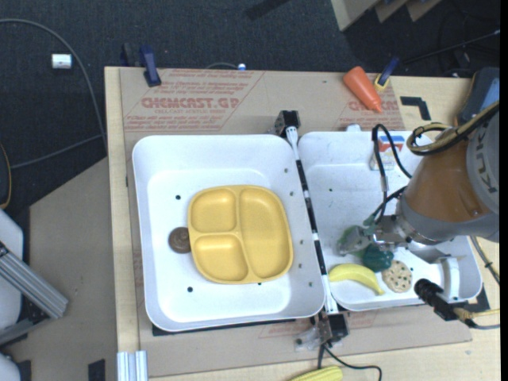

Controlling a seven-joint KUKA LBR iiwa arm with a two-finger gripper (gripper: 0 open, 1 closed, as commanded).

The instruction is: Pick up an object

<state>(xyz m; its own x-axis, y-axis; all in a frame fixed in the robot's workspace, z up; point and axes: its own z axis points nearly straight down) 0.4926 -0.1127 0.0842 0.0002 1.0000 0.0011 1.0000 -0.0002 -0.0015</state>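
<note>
1. Progress: pick not done, by my read. Gripper [371, 240] is down low in right bin [333, 161], w/ its tip at the cluster of small items, nothing lifted clear.
2. Tool state: can't tell whether it's clenched or released; wrist and orange band hide the tip, so no grasp confirmed.
3. Task thing, likely target: teal object [378, 256] touching/just under the tip, near front of right bin. Greenish object [349, 238] just beside it, on the side toward the left bin.
4. Left to do: secure a grip, raise the item off the bin floor.
5. Count, right bin: 1 banana [357, 277], 1 speckled cookie-like disc [397, 276], 1 teal obj, 1 greenish obj.
6. Count, left bin [151, 213]: 1 yellow divided plate [238, 235] w/ 3 compartments, 1 brown round item [179, 240] touching its edge.
7. Bins: 2, side by side. Orange object [363, 89] on bench behind, 1.
</note>
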